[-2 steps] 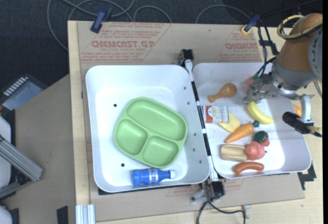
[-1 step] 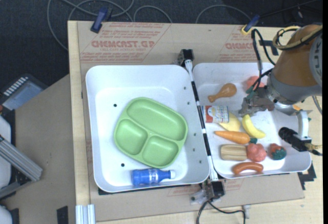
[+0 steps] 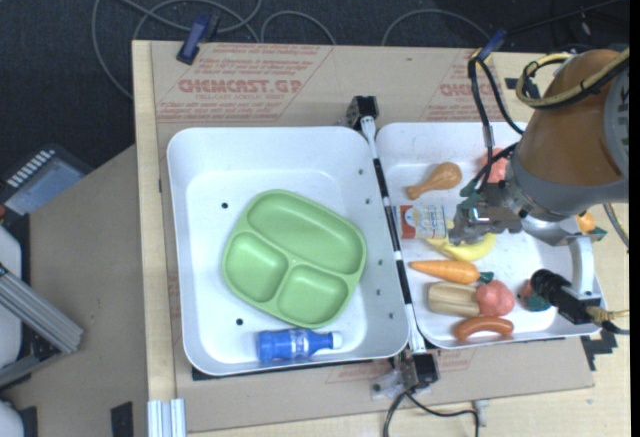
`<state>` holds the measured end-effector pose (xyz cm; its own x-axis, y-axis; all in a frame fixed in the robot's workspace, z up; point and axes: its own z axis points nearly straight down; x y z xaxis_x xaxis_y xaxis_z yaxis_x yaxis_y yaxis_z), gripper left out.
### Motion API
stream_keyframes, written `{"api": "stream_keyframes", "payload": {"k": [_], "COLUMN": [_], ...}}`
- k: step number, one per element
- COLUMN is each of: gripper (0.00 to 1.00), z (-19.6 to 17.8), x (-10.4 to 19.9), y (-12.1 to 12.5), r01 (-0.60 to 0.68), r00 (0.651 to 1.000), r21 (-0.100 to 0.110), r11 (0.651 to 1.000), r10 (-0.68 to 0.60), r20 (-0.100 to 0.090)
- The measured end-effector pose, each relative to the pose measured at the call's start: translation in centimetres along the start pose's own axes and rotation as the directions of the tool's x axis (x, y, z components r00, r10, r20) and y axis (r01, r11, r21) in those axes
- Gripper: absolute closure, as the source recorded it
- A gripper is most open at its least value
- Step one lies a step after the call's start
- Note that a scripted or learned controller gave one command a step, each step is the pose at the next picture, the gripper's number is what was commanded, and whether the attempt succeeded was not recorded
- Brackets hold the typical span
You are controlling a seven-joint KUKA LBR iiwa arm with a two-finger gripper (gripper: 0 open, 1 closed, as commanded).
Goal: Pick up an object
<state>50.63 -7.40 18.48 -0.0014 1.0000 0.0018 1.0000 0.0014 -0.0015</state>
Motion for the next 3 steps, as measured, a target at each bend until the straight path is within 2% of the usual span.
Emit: {"api": "stream_keyframes", "payload": {"k": [1, 2, 3], "gripper": [0.00, 0.00, 0.00], "z": [0.0, 9.5, 9.7], "x": [-0.1, -2.3, -2.7], "y": [0.0, 9.2, 2.2], "r01": [-0.001, -0.003, -0.001], "r00": [1.000, 1.000, 1.000], "r21": [0.001, -0.017, -0.011], "r11": [1.000, 1.000, 1.000], "r10": [0.001, 0.003, 0.001], "r20": [0.001, 0.005, 0.004]}}
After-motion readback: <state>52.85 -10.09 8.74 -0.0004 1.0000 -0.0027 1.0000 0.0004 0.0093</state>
